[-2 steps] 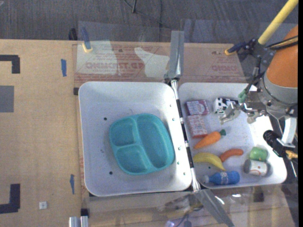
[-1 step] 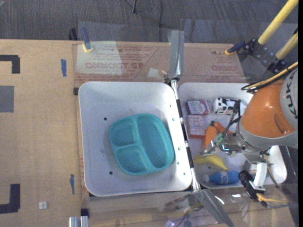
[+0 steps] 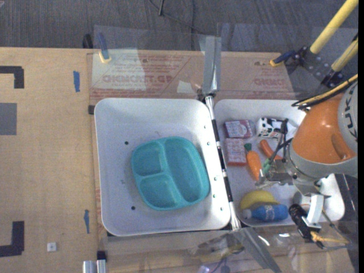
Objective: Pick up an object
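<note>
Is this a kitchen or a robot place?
Probably a robot lab, not a kitchen. A robot arm reaches over two white bins, toy food like a banana lies inside, and tape marks the bench.

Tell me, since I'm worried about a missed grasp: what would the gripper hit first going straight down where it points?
Likely the orange carrot beside the gripper, or bare floor of the right bin next to it; depth is unclear from this slant.
</note>
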Tool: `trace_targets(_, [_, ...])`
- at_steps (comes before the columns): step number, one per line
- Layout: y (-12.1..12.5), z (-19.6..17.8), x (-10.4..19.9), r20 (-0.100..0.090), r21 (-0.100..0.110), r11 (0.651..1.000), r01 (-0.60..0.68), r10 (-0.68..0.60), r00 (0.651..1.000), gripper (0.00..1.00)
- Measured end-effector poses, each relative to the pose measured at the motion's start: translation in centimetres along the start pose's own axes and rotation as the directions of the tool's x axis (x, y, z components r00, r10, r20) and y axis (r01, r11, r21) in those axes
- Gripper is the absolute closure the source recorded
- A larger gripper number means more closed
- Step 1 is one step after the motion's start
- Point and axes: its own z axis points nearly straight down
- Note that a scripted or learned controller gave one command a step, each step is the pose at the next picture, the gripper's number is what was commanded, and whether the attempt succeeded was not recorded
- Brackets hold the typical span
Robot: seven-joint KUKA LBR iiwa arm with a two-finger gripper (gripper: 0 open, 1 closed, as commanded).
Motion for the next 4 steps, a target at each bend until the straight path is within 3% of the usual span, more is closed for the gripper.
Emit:
trace_targets(1, [4.7, -18.5, 2.3, 0.006, 0.009, 0.964, -0.266, 0.266, 0.964, 1.0])
trace_targets(2, [2.1, -21.3, 4.0, 0.006, 0.009, 0.952, -0.306, 0.306, 0.952, 1.0])
trace_targets(3, [2.1, -21.3, 4.0, 0.006, 0.009, 0.952, -0.306, 0.306, 0.952, 0.0])
trace_targets(4, [6.2, -6.7, 4.6, 0.004, 0.011, 0.977, -0.212, 0.212, 0.977, 0.0])
